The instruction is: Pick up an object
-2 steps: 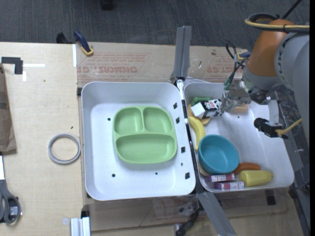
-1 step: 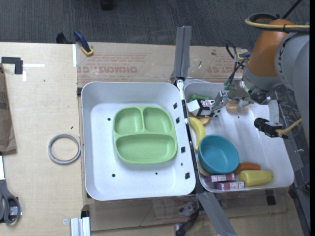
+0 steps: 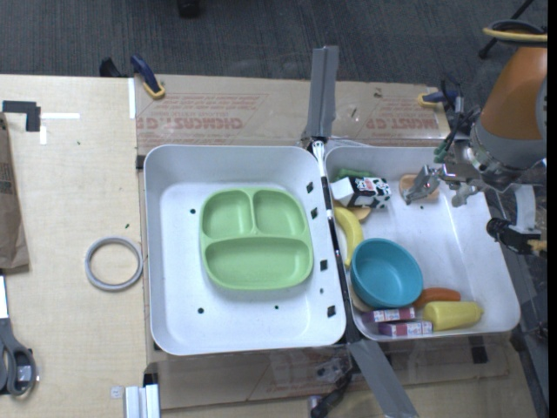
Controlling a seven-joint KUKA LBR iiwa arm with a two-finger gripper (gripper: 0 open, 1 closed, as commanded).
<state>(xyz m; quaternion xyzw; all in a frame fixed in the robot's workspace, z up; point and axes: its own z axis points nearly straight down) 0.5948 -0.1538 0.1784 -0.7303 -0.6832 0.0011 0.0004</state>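
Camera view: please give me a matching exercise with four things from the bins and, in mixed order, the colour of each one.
Things:
1. divided plate
2. bowl
3. banana
4. toy carrot

Colours:
A. orange
B. green
C. yellow
D. blue

Pairs: 1-B, 2-D, 3-C, 4-A

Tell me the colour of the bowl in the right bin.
The bowl is blue, seen clearly in the camera view.
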